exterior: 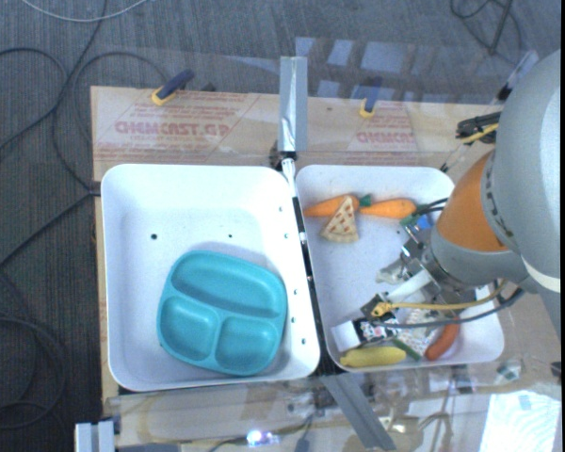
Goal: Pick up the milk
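The gripper (398,271) hangs low over the middle of the right bin (339,281); I cannot tell whether it is open or closed. What looks like the milk (350,331), a white carton on its side, lies at the bin's near edge, just behind the banana (375,355) and left of the sausage (441,342). This looks like the approach. The next move calls for shifting nearer and a little left, then closing on the carton clear of the banana.

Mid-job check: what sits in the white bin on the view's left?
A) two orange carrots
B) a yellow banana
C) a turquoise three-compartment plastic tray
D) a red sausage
C: the turquoise three-compartment plastic tray rests inside the left white bin.
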Controlling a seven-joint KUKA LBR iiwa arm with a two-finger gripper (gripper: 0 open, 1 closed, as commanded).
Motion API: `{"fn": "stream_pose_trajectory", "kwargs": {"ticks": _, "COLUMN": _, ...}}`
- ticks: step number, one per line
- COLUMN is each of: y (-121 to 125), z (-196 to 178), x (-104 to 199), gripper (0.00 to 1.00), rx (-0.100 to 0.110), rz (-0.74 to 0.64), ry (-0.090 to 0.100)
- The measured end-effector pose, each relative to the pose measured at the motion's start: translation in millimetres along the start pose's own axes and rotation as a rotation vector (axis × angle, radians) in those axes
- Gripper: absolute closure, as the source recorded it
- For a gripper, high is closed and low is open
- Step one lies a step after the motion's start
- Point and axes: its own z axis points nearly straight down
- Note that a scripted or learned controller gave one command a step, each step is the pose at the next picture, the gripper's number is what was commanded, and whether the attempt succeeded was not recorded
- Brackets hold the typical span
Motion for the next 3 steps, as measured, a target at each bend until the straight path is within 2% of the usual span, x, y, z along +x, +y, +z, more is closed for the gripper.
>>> {"fn": "stream_pose_trajectory", "kwargs": {"ticks": 1, "y": 26, "z": -88, "x": 71, "gripper": 0.00, "rx": -0.005, "rz": 0.000, "ry": 0.001}}
{"fn": "stream_pose_trajectory", "kwargs": {"ticks": 2, "y": 7, "z": -131, "x": 123, "gripper": 0.00, "rx": -0.006, "rz": -0.086, "ry": 0.000}}
{"fn": "stream_pose_trajectory", "kwargs": {"ticks": 3, "y": -54, "z": -178, "x": 127, "gripper": 0.00, "rx": -0.003, "rz": 0.145, "ry": 0.003}}
